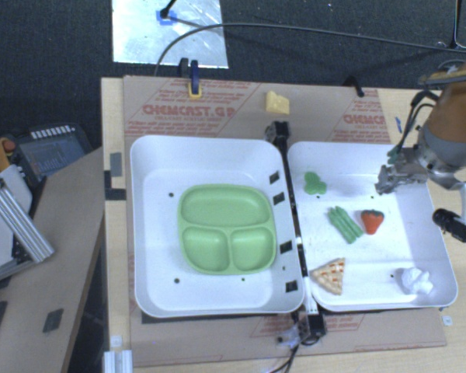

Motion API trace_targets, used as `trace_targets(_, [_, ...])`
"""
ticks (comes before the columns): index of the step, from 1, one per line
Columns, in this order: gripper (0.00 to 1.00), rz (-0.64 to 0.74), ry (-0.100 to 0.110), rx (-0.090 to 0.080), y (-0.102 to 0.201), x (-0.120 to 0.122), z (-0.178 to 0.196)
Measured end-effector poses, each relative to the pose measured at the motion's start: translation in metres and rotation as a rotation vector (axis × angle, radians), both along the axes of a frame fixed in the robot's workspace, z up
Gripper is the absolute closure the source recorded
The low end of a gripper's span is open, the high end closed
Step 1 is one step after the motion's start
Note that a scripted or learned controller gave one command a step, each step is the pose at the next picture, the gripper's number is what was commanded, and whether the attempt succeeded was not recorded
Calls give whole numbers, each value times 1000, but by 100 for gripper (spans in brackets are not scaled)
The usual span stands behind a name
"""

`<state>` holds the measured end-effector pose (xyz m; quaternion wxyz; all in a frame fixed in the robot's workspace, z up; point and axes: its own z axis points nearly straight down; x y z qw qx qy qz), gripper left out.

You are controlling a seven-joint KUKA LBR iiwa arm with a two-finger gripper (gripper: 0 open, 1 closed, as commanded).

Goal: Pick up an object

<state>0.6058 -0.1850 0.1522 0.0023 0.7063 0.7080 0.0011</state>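
**Arm at the Right Bin, Toys Lying Loose**

While the grey arm (pixel 454 123) with its orange band reached in from the right, its gripper (pixel 388 179) hung over the upper right part of the right bin (pixel 443 286). Whether that pincer was released or clenched could not be told from the slanted view; nothing was visibly caught in it.

Inside the right bin lay several small toys. A red strawberry (pixel 373 221) sat just below the gripper, near it but apart. Just to its left lay a bundle of green beans (pixel 344 224), set at a slant. A green, leafy piece (pixel 314 183) rested near the bin's upper left corner. A wedge of pizza (pixel 328 275) lay near the lower left corner, and a crumpled white object (pixel 413 280) sat near the lower right.

The left bin (pixel 151 208) held a pale green divided plate (pixel 227 229) with three compartments, lying flat in its middle. Behind the bins, a small yellow block (pixel 277 102) rested on the brown board (pixel 311 107).
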Motion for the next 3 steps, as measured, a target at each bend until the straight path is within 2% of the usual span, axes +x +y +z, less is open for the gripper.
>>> trace_targets(2, [100, 1, -2, -1, -3, -6, 94])
trace_targets(3, [100, 6, 5, 3, 51, -23, 82])
